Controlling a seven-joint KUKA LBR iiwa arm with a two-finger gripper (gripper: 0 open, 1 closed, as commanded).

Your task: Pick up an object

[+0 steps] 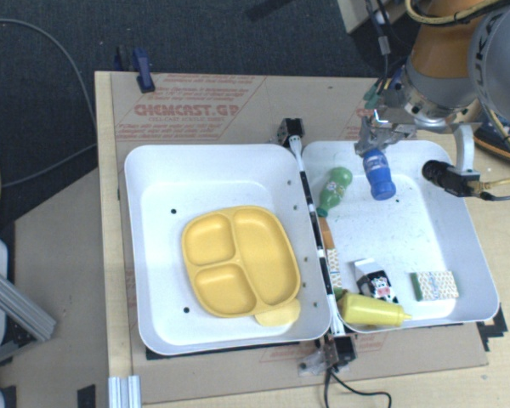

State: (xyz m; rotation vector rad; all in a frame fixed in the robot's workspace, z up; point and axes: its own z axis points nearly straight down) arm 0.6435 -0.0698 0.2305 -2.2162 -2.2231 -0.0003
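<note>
In the upper right of the frame the gripper (376,143) hangs over the right bin (459,228) with a blue bottle (378,175) pinched between its fingers. The bottle looks light, rigid and smooth-sided, so likely slippery; its cap end is hidden by the fingers.

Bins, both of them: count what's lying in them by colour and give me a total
Yellow: 3, the divided tray, a pale piece at its near edge, and the squeeze bottle
Green: 1, the green bottle
Blue: 1, the blue bottle under the hand
Black and white: 1, the small packet
Green and white: 1, the sponge
Total: 7
</note>
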